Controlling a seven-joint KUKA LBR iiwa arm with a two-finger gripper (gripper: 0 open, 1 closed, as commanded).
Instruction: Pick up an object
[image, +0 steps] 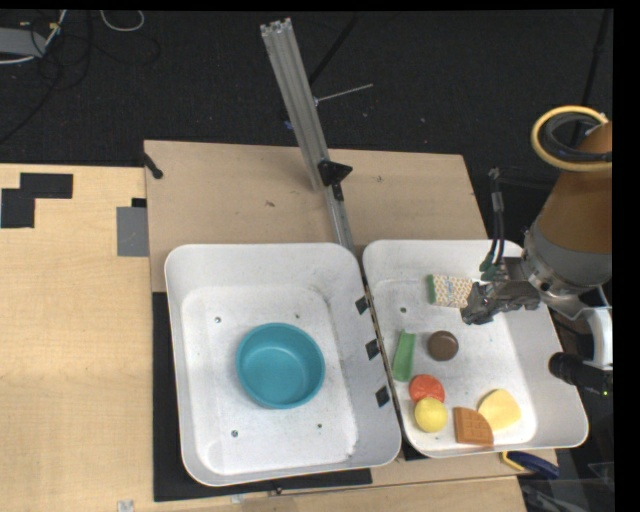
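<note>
Grey arm with orange band (580, 200) cut off by right edge. Dark two-finger pincer (478, 306) too small and shadowed to resolve finger spacing. It overlaps the right end of the small patterned white packet (450, 291); contact cannot be judged.

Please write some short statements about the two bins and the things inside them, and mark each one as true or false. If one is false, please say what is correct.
1. The blue bowl lies in the left bin. True.
2. The green block lies in the left bin, next to the bowl. False: it lies in the right bin, near that bin's left wall.
3. The gripper is over the right bin, close to the speckled packet. True.
4. The brown ball rests inside the blue bowl. False: it lies on the floor of the right bin, right of the green block.
5. The yellow ball touches the red ball. True.
</note>
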